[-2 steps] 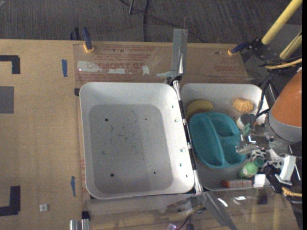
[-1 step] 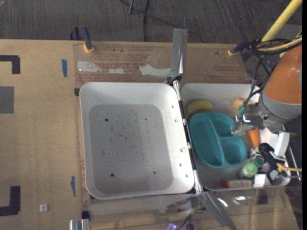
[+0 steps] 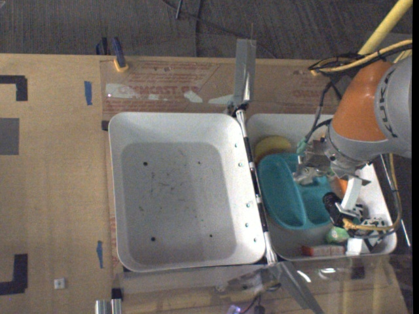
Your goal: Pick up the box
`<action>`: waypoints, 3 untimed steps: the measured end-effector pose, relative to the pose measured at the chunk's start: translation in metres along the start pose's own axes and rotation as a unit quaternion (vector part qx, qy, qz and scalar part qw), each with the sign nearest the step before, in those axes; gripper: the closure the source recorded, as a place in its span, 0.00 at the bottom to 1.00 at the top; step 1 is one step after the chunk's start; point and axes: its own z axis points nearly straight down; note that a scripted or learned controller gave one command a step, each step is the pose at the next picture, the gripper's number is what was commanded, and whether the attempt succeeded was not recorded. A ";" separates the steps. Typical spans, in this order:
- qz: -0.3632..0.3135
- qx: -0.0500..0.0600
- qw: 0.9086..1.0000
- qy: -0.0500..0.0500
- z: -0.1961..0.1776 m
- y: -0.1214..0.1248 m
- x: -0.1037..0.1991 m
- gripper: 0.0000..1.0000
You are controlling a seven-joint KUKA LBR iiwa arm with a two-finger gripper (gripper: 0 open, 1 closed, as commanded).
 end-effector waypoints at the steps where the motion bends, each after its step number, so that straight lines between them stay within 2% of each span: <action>1: 0.011 -0.001 1.000 0.000 -0.042 -0.014 0.115 1.00; 2: -0.030 -0.001 1.000 0.000 -0.026 -0.027 0.213 1.00; 3: -0.035 0.000 0.999 -0.001 0.033 0.006 0.298 1.00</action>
